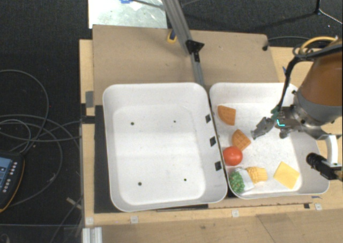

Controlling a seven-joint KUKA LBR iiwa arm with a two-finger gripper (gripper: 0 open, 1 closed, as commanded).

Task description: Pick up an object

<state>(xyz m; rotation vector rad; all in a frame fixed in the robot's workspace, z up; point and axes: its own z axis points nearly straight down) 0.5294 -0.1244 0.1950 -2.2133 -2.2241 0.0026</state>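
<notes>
The right white bin (pixel 268 93) holds several toy foods. An orange wedge (pixel 226 114) lies near its left wall, with a ridged orange piece (pixel 241 140) and a red tomato (pixel 232 156) below it. Along the bin's front lie a green vegetable (pixel 236 181), a yellow corn cob (pixel 256 174) and a yellow cheese block (pixel 286 175). My gripper (pixel 262 128) hangs over the middle of this bin, pointing left. It is just right of the ridged orange piece and apart from it, and I see nothing held in it.
The left white bin (pixel 115 97) stands beside the right one, with a dark divider with clips (pixel 213 141) between them. A grey pole (pixel 177 12) slants in from the top. Cables lie on the floor at left. The arm's orange band (pixel 324 78) sits at the right edge.
</notes>
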